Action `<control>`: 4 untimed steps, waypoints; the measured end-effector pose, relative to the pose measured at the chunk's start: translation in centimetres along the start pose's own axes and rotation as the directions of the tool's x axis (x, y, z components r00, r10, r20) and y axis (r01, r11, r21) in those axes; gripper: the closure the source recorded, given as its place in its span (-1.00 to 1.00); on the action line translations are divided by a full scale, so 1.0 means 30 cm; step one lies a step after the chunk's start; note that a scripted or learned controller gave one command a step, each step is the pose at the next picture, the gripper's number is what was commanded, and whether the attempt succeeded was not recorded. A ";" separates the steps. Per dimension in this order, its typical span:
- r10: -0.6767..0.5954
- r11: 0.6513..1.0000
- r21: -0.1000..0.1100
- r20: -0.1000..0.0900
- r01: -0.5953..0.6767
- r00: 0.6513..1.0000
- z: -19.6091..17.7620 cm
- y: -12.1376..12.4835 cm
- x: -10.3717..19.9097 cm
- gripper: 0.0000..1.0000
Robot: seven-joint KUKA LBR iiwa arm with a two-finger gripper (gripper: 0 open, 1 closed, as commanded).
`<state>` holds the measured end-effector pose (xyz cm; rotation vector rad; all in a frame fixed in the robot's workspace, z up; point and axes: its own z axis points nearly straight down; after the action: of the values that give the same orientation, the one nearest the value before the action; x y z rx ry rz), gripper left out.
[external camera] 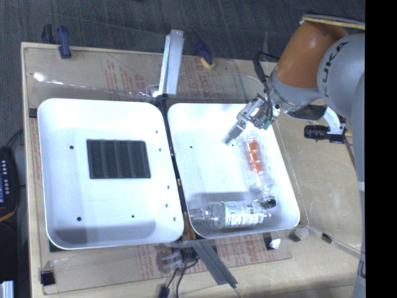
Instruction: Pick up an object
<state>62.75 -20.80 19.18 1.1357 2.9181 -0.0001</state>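
Note:
My gripper [234,134] hangs over the back part of the right bin [201,129], pointing down and to the left. No object shows at its tip. Just to its right, a clear plastic bottle with orange contents [254,160] lies lengthwise along the bin's right side. A second clear bottle with a pale label [232,215] lies on its side along the front wall, its dark cap towards the right. A dark ribbed rectangular piece [118,159] lies flat in the middle of the left bin [62,129].
The divider [172,166] between the two bins runs front to back. A metal bar [170,61] stands behind the bins. Blue clamps [62,41] grip the bench's back edge. The arm's orange band [304,54] is at the upper right.

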 end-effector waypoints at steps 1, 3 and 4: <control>-0.051 0.999 0.004 -0.012 0.051 0.999 0.099 -0.088 0.094 -1.00; 0.017 1.000 -0.004 0.003 -0.017 1.000 0.305 -0.223 0.458 -1.00; 0.015 1.000 -0.003 -0.003 -0.015 1.000 0.273 -0.221 0.461 1.00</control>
<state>48.17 -16.38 10.82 1.1580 2.9113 0.0057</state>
